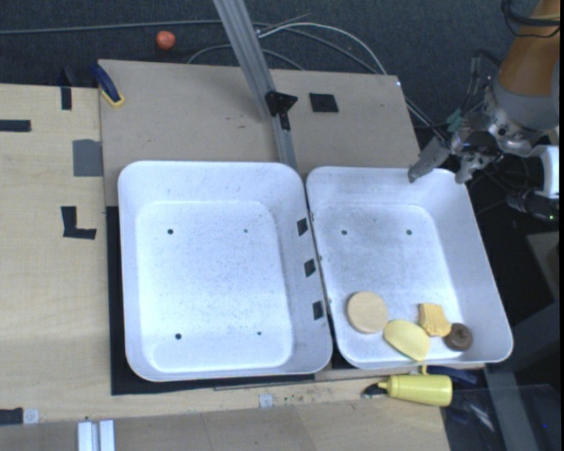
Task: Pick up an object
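Hand (444, 163) hangs over the right bin's (470, 214) far rim, gripping nothing; can't tell if released or clenched. Targets sit at the near edge: round disc (367, 312), yellow lump (408, 338), orange block (433, 319), brown ring (459, 336). Best bet: the disc, w/ most room around it; drop straight down, centred.

The robot arm (531, 59) is cut off by the top and right edges, so just its grey and orange end near the right bin (484, 252) can be seen. The pincer (444, 163) over that bin's far right corner is small and dark, and I cannot tell how its fingers stand. In the bin's near right corner, the little brown round thing (459, 336) beside the orange piece (433, 319) is too small to name.
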Robot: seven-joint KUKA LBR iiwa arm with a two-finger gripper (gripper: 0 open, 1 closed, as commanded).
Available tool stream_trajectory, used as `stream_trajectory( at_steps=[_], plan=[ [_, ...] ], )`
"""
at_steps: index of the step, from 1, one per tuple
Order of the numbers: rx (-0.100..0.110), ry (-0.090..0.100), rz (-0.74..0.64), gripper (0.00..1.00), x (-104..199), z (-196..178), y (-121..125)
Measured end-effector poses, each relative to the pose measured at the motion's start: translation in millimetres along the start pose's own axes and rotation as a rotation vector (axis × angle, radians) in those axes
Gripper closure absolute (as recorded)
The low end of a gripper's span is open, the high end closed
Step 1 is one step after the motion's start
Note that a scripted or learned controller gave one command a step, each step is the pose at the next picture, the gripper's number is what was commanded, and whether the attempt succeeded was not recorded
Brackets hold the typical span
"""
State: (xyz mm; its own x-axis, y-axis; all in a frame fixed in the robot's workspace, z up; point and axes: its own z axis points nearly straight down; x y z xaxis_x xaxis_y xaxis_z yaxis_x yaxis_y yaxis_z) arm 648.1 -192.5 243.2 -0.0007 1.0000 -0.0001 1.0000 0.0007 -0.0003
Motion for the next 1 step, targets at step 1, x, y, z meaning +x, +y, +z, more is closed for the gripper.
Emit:
stream_trajectory(
  at_steps=[1],
  plan=[
    [-0.004, -0.002, 0.002, 0.00, -9.4, -37.8, -87.7]
  ],
)
